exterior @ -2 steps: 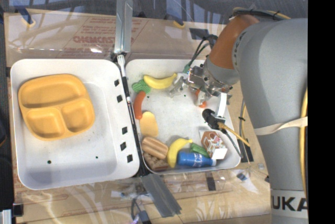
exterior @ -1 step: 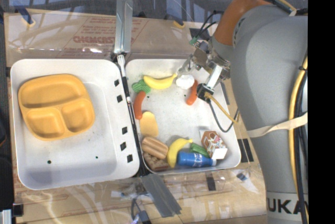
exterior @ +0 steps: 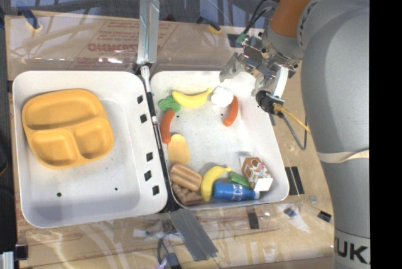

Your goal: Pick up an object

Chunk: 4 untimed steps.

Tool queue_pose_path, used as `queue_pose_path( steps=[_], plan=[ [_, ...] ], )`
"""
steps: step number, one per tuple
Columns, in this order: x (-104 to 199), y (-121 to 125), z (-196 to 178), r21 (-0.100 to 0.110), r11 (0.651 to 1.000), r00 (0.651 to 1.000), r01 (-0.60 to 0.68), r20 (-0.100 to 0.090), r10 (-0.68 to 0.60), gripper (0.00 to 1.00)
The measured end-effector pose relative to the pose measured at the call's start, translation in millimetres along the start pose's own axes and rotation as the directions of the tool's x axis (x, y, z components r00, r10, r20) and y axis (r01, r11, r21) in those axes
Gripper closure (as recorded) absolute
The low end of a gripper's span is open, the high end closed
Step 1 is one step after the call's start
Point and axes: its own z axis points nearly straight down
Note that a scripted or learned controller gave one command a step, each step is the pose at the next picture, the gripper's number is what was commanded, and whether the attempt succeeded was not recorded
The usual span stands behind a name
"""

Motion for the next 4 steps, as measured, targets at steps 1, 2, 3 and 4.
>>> queue_pose_path(
  steps=[1, 2, 3, 4],
  plan=[
    [-21, -68, 111, 0.006, 0.991, 0.991, -0.132, 0.0, 0.132, 0.0],
    [-21, -68, 103, 0.01, 0.992, 0.992, -0.127, 0.001, 0.127, 1.0],
    [-13, -73, 78, 0.003, 0.994, 0.994, -0.11, -0.001, 0.11, 1.0],
    [17, -102, 86, 0.01, 0.938, 0.938, -0.346, 0.004, 0.346, 1.0]
  ],
)
